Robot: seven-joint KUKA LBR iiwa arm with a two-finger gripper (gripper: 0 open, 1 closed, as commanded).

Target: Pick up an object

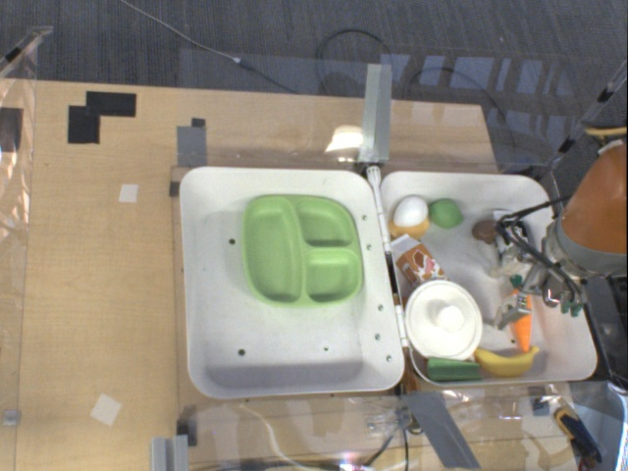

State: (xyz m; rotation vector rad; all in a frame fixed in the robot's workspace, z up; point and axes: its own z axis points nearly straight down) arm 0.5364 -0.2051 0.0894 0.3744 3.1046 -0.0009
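The right bin [549,189] holds several items: a white egg-shaped piece [410,211], a green ball [445,213], a small brown piece [485,231], a printed brown box [416,261], a round white lidded bowl [444,318], a dark green vegetable [453,368], a banana [506,361] and an orange carrot [523,332]. My gripper [520,300] is down in the right half of this bin, just above the carrot's upper end, with cables around it. Whether it touches the carrot I cannot tell.
The left bin [211,292] carries a green divided plate [300,249]. A grey post [377,106] stands behind the seam between the bins. The arm's orange band [599,204] hangs over the right bin's right edge.
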